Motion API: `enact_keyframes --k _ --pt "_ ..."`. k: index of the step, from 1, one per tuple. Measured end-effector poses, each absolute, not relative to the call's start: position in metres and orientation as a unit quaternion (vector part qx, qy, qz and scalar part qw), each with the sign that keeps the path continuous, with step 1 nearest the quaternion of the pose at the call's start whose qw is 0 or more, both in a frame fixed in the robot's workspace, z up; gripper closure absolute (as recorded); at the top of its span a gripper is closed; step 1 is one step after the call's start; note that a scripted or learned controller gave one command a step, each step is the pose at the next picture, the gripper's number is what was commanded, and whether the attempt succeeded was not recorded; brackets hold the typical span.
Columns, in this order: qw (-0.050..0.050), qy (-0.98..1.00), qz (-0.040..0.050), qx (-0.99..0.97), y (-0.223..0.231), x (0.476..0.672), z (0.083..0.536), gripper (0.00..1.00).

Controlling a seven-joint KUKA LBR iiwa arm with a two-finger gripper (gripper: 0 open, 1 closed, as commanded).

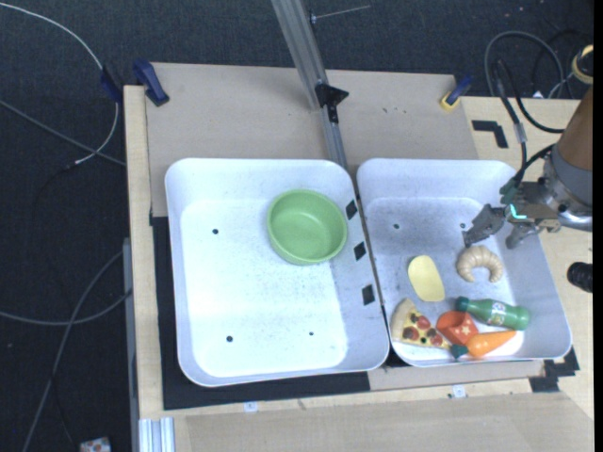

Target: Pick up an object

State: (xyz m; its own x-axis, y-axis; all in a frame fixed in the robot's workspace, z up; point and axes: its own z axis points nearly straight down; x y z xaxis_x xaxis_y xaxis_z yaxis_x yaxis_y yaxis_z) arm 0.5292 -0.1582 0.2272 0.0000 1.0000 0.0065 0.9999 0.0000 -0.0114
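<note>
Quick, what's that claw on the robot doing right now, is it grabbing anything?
Gripper: open, holding nothing, poised just above the croissant in the right bin.

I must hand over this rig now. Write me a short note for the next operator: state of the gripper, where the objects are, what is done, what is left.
Gripper: open, holding nothing, over the right bin, just above the croissant.
Right bin also holds a yellow piece, pizza slice, green bottle, red piece and carrot.
Left bin holds a green bowl.
Done: nothing picked yet.
Left: close on one object and lift; the croissant looks nearest.
</note>
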Motion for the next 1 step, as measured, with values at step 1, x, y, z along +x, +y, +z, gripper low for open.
enact_keyframes --k 1 --pt "0.005 -0.707 0.0004 -0.707 -0.1583 0.5301 0.2292 0.0"
